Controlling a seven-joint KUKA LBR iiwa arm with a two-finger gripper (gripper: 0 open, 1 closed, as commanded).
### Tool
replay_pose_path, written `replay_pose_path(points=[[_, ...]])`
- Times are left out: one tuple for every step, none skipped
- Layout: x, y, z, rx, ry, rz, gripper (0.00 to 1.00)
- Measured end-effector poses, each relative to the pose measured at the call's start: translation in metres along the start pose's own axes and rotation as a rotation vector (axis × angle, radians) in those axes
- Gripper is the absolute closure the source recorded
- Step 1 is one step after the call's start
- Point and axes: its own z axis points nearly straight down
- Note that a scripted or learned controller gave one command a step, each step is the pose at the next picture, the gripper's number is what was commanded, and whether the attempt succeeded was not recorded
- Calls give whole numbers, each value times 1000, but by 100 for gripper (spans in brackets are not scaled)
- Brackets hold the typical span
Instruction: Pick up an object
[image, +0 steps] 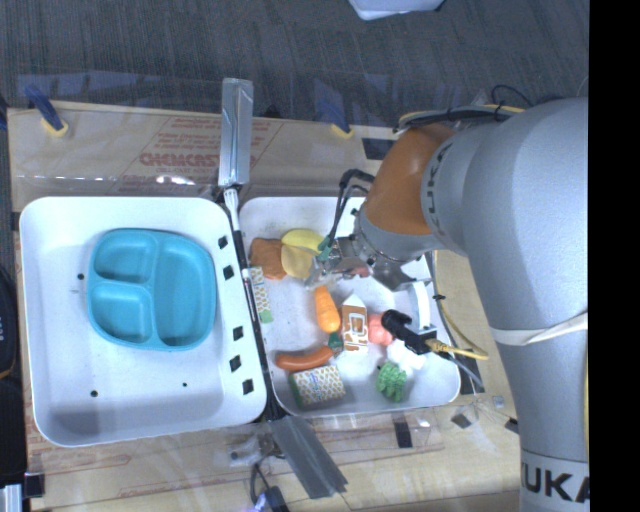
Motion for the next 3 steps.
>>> replay_pose_path(points=[[-1,13,10,-2,-1,-118,100],[42,70,-126,-1,0,7,100],[37,68,-88,6,1,52,100]])
